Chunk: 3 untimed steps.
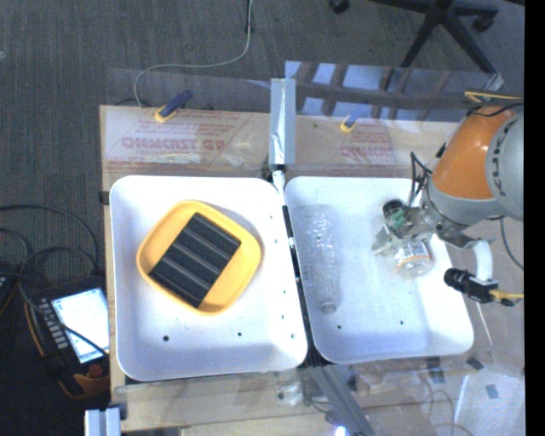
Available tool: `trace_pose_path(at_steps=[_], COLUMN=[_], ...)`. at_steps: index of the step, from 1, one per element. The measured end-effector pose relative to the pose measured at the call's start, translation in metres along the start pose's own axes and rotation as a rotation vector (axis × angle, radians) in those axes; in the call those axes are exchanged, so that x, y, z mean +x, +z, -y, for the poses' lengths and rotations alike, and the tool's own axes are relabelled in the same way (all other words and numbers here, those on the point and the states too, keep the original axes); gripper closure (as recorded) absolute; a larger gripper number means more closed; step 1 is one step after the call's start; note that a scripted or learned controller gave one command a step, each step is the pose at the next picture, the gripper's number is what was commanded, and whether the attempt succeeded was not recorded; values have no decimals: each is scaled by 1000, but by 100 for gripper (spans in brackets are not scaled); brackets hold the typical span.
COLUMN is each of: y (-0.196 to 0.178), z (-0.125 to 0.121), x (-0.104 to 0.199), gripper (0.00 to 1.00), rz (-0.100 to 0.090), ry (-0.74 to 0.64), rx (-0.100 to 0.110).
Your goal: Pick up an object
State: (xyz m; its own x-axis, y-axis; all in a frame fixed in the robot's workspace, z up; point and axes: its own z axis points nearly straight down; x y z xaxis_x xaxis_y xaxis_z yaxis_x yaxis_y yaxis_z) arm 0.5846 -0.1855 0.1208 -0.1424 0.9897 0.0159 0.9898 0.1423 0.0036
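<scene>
A clear plastic bottle, left of the gripper (jaws' state cannot be told), is judged light, slippery, and best grasped mid-body.

The floor is dark grey carpet with a fine ribbed weave, evenly lit; a thin pale cable loops across it at the far side, and black cables curl over it at the left. At the far right stand the dark legs of a chair base; at the near left lies a small device with a lit screen, tilted beside the wooden bench.
</scene>
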Motion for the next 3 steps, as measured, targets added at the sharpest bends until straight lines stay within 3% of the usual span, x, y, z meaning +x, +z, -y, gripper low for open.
trace_pose_path(at_steps=[1, 3], y=[1, 16], z=[-3, -35], x=[11, 2], gripper=[0, 0], rz=[-16, -29], ry=[-11, -41], rx=[4, 1])
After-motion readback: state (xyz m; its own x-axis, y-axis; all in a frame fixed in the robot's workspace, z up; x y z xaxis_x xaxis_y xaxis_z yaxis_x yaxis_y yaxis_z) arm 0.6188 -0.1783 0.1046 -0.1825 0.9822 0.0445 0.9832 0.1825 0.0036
